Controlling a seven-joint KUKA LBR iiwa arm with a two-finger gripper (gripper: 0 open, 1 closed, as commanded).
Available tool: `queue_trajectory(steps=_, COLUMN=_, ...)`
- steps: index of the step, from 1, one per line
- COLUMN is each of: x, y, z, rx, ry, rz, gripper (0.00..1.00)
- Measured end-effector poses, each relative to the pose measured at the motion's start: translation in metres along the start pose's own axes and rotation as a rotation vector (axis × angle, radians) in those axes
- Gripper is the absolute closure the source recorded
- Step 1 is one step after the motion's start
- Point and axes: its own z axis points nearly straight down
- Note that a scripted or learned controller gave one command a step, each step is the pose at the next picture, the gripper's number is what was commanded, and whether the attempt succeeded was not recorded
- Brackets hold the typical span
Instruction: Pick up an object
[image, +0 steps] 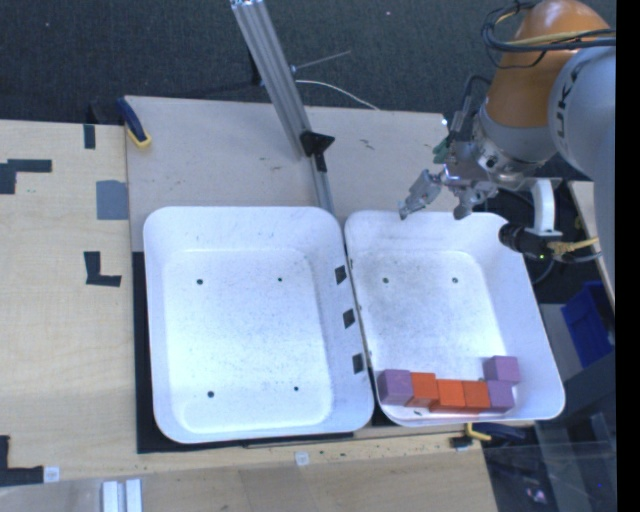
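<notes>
Gripper (437, 200) spread open, empty, over right bin (520, 290) far rim; blocks (450, 388) look light, rigid, tightly packed, so end purple block (395, 384) offers freest faces.

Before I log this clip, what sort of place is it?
Probably a robot lab test bench, not a home or factory line: two bins taped onto a wooden bench, a few blocks in the right one, and the arm's gripper above its far edge.
</notes>
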Motion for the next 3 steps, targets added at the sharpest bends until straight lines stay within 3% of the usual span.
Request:
queue_trajectory(steps=1, x=-0.066, y=-0.037, z=0.068, rx=0.008, ry=-0.001, rz=0.008, gripper=0.00)
queue_trajectory(steps=2, x=0.003, y=-0.017, z=0.082, rx=0.001, ry=0.003, rz=-0.005, gripper=0.00)
queue_trajectory(steps=3, x=0.057, y=-0.009, z=0.055, rx=-0.003, ry=0.003, rz=-0.005, gripper=0.00)
